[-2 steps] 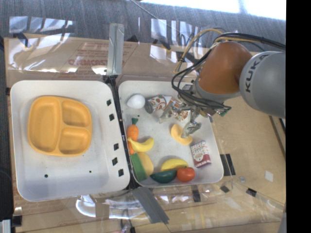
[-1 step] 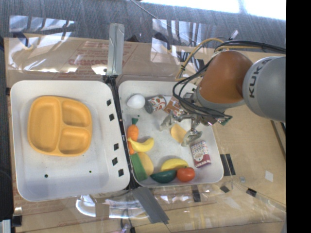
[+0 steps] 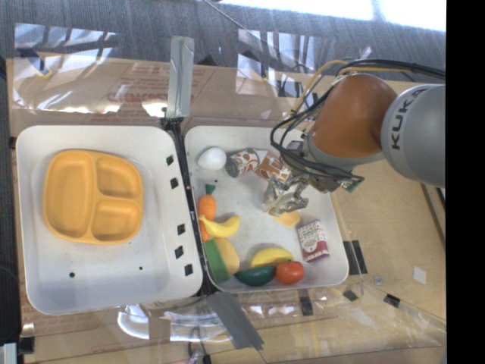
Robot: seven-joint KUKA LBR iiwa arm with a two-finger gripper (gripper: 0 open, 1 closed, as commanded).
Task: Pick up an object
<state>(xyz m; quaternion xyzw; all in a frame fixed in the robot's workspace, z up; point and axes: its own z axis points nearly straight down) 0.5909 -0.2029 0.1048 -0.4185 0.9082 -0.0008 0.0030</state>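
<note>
We see the metal two-finger gripper low in the right white bin; whether it is apart or together, we cannot tell. Crowding it: yellow wedge, red carton, printed paper cup, white egg. Yellow divided plate lies left.

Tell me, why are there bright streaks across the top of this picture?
Camera view: glare from overhead light bounces off shiny clear sheeting behind the bins; the top right is washed out. The bins are evenly lit, and the gripper looks slightly soft.
</note>
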